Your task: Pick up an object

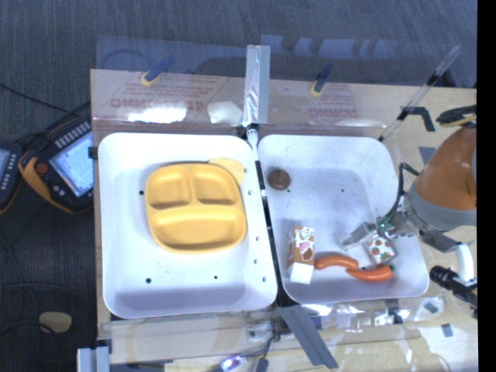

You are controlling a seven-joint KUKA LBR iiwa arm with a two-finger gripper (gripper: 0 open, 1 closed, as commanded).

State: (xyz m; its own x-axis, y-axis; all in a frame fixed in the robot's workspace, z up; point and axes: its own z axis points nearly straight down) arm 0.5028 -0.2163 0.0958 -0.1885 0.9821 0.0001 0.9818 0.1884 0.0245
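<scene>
My gripper (374, 233) is low in the right bin (333, 169), near its right wall, reaching in from the arm's orange band (453, 173). Directly under it lies a small white box with red strawberry print (380, 248), touching or almost touching the gripper. Beside that box, two orange-red sausage-shaped pieces (335, 262) (373, 273) lie along the front wall. Further left are a brown-and-white carton (303, 243) and a white block (301, 273). A brown round piece (278, 179) rests near the bin's back left corner.
The left bin (124, 285) holds a yellow divided tray (197, 208). The ridge between the two bins (266, 223) runs just left of the carton. A handheld pendant (62, 169) lies off the bench to the left.
</scene>
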